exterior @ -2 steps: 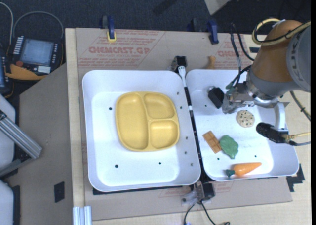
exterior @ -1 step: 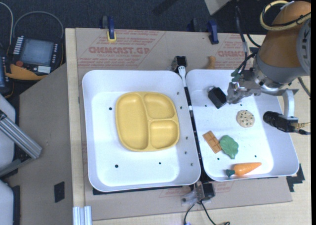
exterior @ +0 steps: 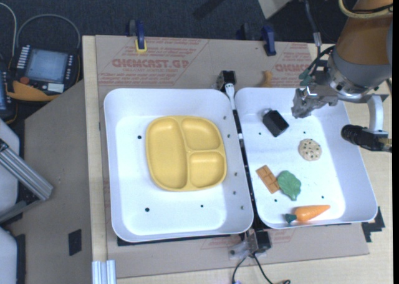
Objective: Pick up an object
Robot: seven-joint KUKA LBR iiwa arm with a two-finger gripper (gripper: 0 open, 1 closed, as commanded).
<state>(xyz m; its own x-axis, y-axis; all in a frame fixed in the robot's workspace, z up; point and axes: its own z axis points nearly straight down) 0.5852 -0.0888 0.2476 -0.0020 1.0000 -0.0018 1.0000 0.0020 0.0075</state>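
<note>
Gripper (exterior: 302, 107): over the far part of the right bin (exterior: 349, 205), just right of the black block (exterior: 274, 122); nothing seen between the fingers, and I cannot tell whether they are spread or closed
Right bin: black block far left, cookie (exterior: 309, 149) mid, wafer (exterior: 267, 179) and green piece (exterior: 289, 184) nearer, touching; carrot (exterior: 308, 213) nearest
Left bin (exterior: 124, 201): yellow divided plate (exterior: 186, 151) at centre

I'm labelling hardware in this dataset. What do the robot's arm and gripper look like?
The arm is a rounded grey metallic body with a broad orange band above the wrist. A yellowish cable loops near its top and dark cables run down its side. The small gripper is grey metal with teal-green fittings.
</note>
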